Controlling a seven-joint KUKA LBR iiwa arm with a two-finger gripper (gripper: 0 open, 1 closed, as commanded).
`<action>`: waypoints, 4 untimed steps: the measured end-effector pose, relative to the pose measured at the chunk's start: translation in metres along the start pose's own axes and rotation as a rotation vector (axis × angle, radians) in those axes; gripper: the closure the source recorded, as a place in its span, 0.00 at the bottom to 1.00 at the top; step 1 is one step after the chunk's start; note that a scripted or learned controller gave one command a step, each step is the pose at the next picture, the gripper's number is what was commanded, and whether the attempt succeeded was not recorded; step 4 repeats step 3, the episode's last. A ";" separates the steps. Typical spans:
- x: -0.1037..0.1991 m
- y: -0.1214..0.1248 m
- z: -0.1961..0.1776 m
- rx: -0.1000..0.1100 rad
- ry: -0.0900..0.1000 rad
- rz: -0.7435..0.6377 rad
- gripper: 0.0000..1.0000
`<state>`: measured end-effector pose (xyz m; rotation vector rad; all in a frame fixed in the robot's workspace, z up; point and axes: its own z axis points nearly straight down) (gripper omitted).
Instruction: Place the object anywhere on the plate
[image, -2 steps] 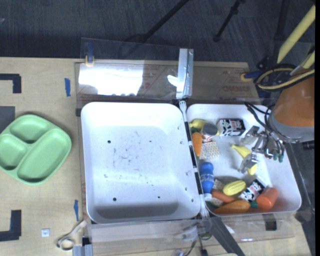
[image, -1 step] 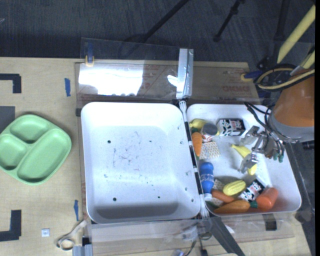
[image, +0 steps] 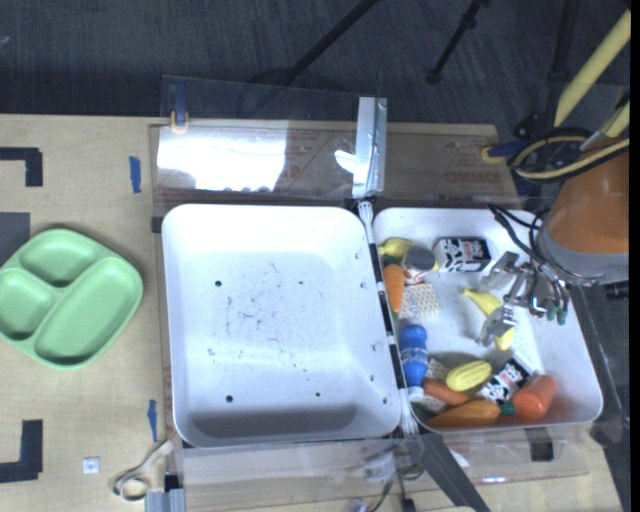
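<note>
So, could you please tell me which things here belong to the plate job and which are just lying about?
Job: green three-compartment plastic plate; toy-filled right white bin; gripper.

Lying about: left white bin; clear plastic sheet; blue tape marks.

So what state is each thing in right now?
Green plate: on the bench left of the bins, nothing on it.
Left bin: holds no objects.
Right bin: full of toy food.
Gripper: low over the right bin, beside a banana.

1 fixed overhead camera, slanted down over both bins (image: 265, 330), arm (image: 590, 215) entering right.
</note>
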<state>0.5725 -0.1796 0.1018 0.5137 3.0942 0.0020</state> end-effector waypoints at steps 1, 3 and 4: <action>0.000 0.000 0.000 0.000 0.000 0.000 0.00; 0.000 0.000 0.000 0.000 0.000 0.000 0.00; 0.000 0.000 0.000 0.000 0.000 0.000 0.00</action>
